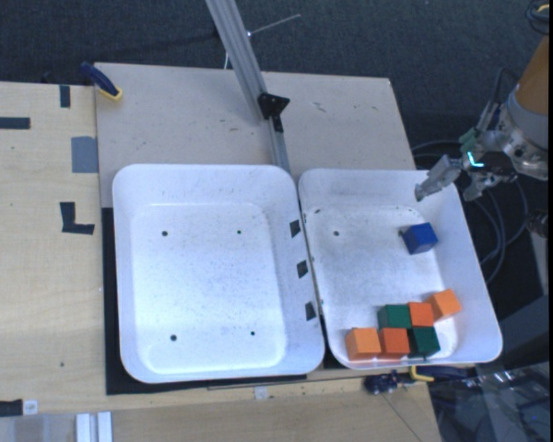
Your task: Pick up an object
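A blue cube (pixel 419 238) lies alone in the upper right part of the right bin (pixel 350 187). Along that bin's front edge sits a cluster of blocks: orange ones (pixel 362 342) (pixel 447 303) and green ones (pixel 395 317) (pixel 426 340) packed together. My gripper (pixel 453 182) hangs over the right bin's far right rim, up and to the right of the blue cube and apart from it. Its fingers (pixel 432 182) are open, with nothing between them.
The left bin (pixel 203 265) stands beside the right one. A slanted metal pole (pixel 244 53) comes down to the bench behind the bins. A blue and yellow clamp (pixel 101 79) sits at the far left corner. Cables (pixel 498 219) hang off the bench's right side.
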Robot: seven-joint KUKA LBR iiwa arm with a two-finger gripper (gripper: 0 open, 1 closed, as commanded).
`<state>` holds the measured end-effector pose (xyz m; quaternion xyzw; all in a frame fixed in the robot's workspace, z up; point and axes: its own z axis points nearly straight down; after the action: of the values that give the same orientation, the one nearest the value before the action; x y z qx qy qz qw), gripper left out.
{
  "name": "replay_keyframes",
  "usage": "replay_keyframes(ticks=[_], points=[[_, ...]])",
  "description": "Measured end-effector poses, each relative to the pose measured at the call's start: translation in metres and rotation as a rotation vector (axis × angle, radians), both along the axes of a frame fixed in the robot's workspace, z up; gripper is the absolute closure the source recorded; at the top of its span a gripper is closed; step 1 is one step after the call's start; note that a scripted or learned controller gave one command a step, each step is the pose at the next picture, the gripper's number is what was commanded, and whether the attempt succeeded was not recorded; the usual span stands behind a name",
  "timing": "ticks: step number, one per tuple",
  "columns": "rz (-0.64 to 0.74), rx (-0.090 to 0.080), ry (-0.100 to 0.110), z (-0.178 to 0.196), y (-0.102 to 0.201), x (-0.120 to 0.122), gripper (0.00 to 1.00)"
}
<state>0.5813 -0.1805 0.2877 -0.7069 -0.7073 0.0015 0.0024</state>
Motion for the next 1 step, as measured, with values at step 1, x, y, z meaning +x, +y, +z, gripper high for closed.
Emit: replay_keyframes(ticks=[1], points=[[0.001,-0.001,-0.005,0.0028,0.0002,0.0008,0.0]])
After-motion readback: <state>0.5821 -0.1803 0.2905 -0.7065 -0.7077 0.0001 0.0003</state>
